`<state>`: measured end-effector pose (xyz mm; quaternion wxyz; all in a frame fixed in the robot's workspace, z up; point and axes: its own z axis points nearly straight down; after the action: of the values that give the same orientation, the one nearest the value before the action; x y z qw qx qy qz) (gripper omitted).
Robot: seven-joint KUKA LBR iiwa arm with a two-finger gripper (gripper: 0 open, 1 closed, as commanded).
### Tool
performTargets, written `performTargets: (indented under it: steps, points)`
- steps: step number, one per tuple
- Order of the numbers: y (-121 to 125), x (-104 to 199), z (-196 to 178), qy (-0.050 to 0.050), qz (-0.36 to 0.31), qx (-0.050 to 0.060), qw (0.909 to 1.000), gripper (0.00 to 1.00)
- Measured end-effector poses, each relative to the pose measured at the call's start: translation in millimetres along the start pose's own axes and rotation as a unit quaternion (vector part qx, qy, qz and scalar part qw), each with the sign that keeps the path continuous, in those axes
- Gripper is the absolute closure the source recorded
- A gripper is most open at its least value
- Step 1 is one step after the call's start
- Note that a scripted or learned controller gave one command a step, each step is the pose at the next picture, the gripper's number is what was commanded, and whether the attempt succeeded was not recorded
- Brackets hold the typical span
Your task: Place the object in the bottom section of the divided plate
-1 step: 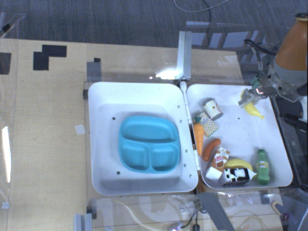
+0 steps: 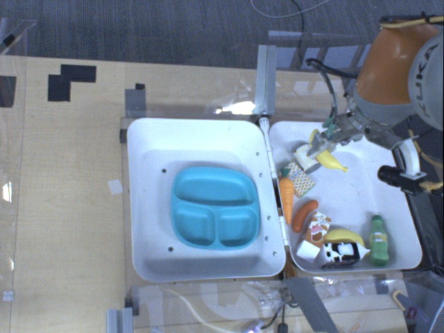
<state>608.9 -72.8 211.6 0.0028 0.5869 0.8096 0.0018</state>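
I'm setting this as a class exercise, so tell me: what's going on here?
The arm's hand is over the right bin, at a small banana among toy foods. The blue divided plate sits in the left bin with nothing in its sections. Nothing has been moved to it yet.

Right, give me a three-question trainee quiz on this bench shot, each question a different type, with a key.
1. True or false: the blue divided plate lies in the left bin.
2. Multiple choice: which item stands in the right bin's near right corner? A) carrot B) green bottle C) sausage
3. Fill in: the gripper hangs over the far part of the right bin, close to a yellow ______.

Key: 1 true; 2 B; 3 banana.
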Motion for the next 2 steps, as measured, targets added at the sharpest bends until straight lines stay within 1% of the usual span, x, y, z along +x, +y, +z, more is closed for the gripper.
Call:
performTargets:
  steps: [1,2]
  points:
    - [-34.4,88.9,26.3,0.001,-0.024,0.001,0.9997,1.0]
    - [-20.2,152.6,26.6,0.001,-0.32,0.001,0.9473,1.0]
